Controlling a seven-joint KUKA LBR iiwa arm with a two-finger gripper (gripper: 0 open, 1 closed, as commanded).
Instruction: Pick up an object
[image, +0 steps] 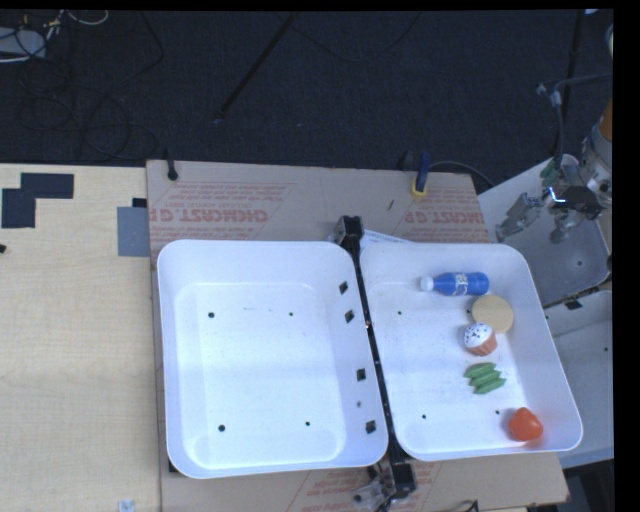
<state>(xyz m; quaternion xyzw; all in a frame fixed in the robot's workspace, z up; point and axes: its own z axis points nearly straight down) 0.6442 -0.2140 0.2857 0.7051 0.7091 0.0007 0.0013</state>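
Hovering off the upper right corner of the right bin (560, 385), my gripper (556, 205) sits above a grey platform (575, 265) beside the bench, outside both bins, and whether its grip is slack or clenched I cannot tell at this size. Nothing is visibly in it. Everything to pick lies in the right bin, strung along its right half: a blue bottle (457, 284) on its side near the top, its white cap pointing left; just below it a round tan disc (493, 313); touching that disc from beneath, a small white and orange piece (480, 339); then some green pods (485, 377), a little apart; and a red-orange ball (524, 425) close to the lower right corner. The disc and the white and orange piece crowd each other, while the bottle, pods and ball each have bare floor around them. The left bin (165, 300) adjoins along a row of black clips (360, 340). Both bins rest on printed cardboard (250, 205), with a yellow clamp (421, 182) at its far edge.
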